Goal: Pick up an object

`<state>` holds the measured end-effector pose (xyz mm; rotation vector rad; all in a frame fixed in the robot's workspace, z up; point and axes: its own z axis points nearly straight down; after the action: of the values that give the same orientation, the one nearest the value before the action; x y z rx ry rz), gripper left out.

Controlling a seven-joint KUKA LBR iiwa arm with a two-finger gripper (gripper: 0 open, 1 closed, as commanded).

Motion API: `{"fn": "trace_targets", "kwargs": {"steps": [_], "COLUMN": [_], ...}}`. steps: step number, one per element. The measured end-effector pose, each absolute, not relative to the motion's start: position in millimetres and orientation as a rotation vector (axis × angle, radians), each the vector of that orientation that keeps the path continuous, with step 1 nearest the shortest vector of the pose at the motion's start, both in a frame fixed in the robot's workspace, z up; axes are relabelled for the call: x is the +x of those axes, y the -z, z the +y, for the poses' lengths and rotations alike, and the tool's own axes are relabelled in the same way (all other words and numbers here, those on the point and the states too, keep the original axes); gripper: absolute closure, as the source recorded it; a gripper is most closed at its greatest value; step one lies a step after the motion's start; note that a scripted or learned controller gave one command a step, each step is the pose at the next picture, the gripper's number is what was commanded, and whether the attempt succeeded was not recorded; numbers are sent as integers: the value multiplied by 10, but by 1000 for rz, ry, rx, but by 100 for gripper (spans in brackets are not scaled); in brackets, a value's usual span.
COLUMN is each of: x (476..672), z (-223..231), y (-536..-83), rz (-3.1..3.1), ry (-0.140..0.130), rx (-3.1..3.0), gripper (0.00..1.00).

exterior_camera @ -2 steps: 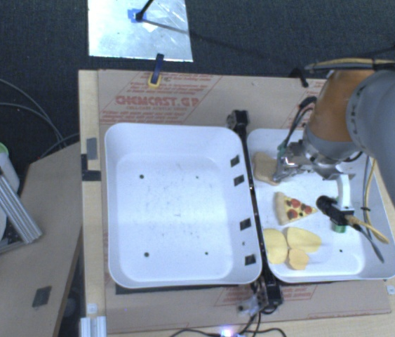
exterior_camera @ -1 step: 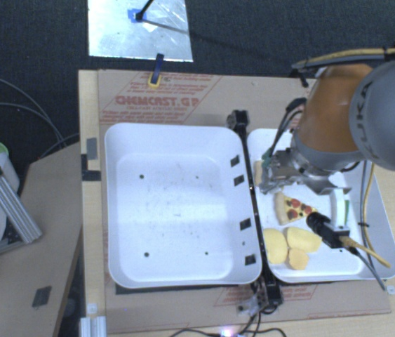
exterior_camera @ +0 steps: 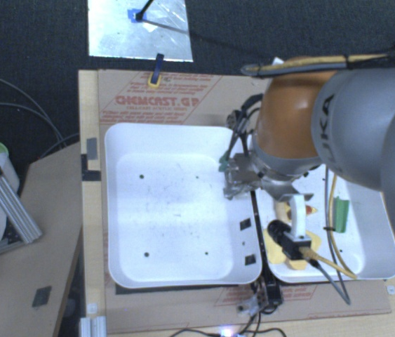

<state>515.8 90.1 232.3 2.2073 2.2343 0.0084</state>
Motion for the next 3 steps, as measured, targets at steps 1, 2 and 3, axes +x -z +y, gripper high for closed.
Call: {"fn": "trace_targets", "kwargs": {"steps": [1,2,3], "x": [4869,4871,4852], "z": [1522,1455,1783], "y": [-1742,-5310,-3872], "rz": [2235,2221,2232], "ry": [3,-31,16], "rx": [2214,2209,2219], "gripper": [100,100,100]}}
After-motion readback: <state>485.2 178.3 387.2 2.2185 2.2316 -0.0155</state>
